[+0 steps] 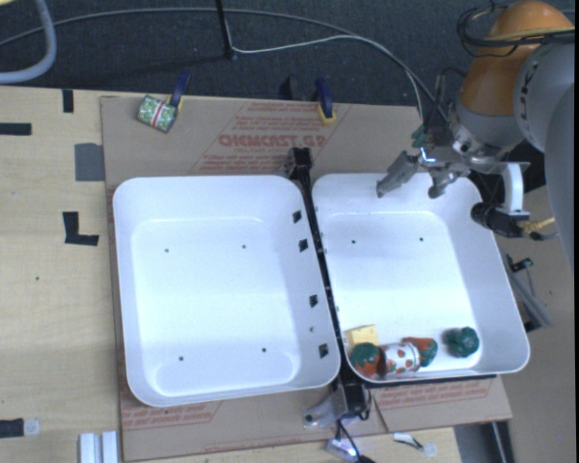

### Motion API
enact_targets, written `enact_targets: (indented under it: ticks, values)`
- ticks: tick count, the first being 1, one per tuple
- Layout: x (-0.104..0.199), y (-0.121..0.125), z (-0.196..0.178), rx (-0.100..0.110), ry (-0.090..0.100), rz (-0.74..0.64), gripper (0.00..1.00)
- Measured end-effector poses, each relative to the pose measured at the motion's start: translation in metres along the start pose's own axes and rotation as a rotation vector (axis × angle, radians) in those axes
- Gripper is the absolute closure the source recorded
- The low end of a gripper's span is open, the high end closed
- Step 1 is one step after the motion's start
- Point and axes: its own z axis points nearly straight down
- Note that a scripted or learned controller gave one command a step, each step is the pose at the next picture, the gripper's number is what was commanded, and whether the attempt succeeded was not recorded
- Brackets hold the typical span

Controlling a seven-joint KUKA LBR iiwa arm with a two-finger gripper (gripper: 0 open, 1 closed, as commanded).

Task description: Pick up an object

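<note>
My gripper (411, 183) hangs open over the far edge of the right bin (482, 258), its two grey fingers spread apart with nothing between them. Several small objects lie along the near wall of that bin: a yellow block (362, 334), a green round piece (366, 357), a red and white can-like object (405, 356) lying on its side, and a dark green lump (461, 341) at the near right corner. The gripper is far from all of them, across the bin.
The left bin (135, 287) sits beside the right one, joined by a black divider (312, 258). A small green patterned block (156, 113) lies on the cardboard beyond the left bin. Blue and yellow clamps (323, 99) hold the cardboard's far edge.
</note>
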Motion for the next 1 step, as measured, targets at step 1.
enact_targets:
  ticks: [1]
  values:
    - [-0.0411, -0.0008, 0.0117, 0.001, -0.001, 0.003, 0.0]
